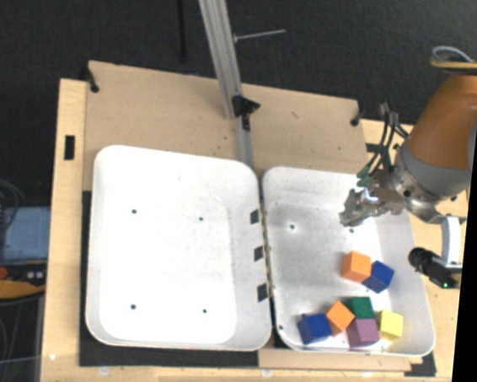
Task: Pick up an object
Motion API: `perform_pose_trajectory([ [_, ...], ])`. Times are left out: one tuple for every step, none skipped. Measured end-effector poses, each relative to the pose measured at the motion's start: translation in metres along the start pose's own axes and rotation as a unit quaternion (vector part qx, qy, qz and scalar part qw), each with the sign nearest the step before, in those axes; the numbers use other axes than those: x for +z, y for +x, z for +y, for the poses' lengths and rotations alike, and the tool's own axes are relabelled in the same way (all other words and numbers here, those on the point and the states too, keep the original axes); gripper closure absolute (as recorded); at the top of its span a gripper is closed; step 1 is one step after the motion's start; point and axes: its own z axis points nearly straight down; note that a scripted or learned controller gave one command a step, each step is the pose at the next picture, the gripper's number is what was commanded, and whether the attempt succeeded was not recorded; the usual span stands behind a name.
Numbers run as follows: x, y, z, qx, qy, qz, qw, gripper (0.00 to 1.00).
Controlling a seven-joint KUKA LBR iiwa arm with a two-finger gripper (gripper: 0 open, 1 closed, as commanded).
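Reaching in from the right, the grey arm with its orange band (451, 115) carries the claw (355, 208) over the upper part of the right bin (302, 235), near that bin's far edge. Whether the claw is wide or narrow I cannot tell (its tip is a small grey blur against the white floor), and nothing is seen between its tips. The blocks all lie in the right bin, below the claw and apart from it. Nearest are an orange block (355, 266) and a blue block (379, 276), touching each other, sitting a little below and slightly right of the claw. Further down, against the near wall of the bin, lies a tight cluster: a second blue block (315, 327) at its left end, a second orange block (340, 315) just beside it, a green block (362, 307) behind, a purple block (364, 332) in front of the green one, and a yellow block (391, 324) at the right end. This cluster is well apart from the claw. The left bin (173, 247) sits side by side with the right one on the tan surface (162, 110), with small black clips (259, 252) along the seam between them. A slanted metal rail (222, 44) runs up from the far edge of the bins.
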Motion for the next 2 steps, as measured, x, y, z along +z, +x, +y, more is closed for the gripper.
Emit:
perform_pose_trajectory([
  [0.011,0.048,-0.007,0.000,0.000,0.000,1.0000,1.00],
  [0.021,0.103,-0.014,0.000,0.000,0.000,1.0000,1.00],
])
